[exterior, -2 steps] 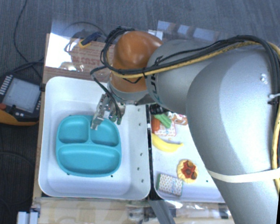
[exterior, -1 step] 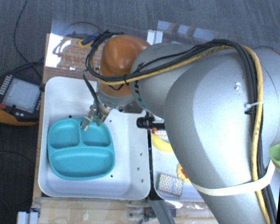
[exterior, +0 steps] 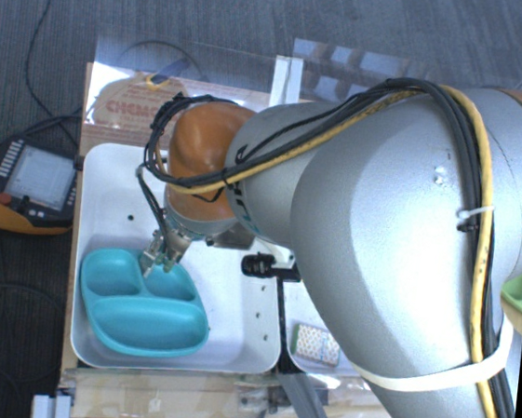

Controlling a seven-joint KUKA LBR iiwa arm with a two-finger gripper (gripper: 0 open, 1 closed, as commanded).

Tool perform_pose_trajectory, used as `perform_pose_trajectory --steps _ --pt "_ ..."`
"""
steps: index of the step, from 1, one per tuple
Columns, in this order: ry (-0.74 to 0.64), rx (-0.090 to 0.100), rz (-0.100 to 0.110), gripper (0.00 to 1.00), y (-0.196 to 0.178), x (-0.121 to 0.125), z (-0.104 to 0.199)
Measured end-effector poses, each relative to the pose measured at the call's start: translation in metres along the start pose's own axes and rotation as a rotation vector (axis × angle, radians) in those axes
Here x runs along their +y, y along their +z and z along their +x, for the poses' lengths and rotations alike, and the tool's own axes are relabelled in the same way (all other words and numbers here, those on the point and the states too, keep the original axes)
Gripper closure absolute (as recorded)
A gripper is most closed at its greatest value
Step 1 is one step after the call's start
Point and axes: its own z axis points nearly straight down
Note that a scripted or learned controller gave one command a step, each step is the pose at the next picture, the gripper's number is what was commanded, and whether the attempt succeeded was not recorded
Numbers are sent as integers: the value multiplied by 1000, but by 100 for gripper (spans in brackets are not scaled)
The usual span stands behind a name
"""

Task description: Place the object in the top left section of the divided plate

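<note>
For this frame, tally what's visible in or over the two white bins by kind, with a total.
Divided plates, teal: 1
Patterned packets, lying in the right bin: 1
Grippers, over the plate's upper sections: 1
White bins: 2
Total: 5

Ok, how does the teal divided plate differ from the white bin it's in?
The divided plate is teal; the bin is white. The plate is rounded and split into three sections; the bin is rectangular and undivided. The plate fills just the bin's lower left corner. Both are shallow.
</note>
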Motion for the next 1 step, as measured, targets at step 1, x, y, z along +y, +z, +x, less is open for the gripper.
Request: perform_pose_trajectory --steps 1 --pt "-41 -17 -14 100 0 -20 57"
